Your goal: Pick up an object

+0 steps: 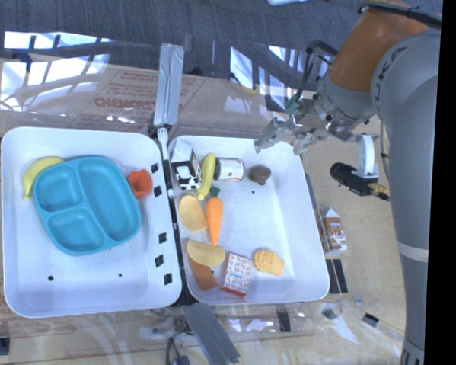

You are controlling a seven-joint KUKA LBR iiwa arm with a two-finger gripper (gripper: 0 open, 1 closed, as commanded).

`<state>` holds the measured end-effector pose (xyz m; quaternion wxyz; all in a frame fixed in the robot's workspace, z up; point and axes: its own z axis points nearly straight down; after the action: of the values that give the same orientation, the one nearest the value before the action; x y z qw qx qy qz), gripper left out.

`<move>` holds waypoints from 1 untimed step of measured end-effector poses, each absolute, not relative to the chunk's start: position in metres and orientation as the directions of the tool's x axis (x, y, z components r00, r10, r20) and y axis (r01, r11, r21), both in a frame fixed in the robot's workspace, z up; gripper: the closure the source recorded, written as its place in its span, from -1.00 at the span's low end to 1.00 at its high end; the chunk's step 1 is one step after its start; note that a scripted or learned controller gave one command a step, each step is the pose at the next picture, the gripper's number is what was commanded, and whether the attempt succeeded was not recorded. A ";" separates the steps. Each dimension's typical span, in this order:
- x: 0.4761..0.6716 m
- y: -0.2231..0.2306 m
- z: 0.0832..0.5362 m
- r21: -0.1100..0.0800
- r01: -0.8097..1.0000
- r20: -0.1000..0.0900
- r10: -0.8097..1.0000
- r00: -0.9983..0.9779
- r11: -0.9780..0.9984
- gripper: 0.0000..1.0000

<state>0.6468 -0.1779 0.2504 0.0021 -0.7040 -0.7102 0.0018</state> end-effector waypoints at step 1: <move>0.592 -0.120 0.126 -0.010 1.000 0.001 1.000 -0.004 0.004 -1.00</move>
<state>0.5924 -0.1200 0.1261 0.0038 -0.7058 -0.7084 0.0034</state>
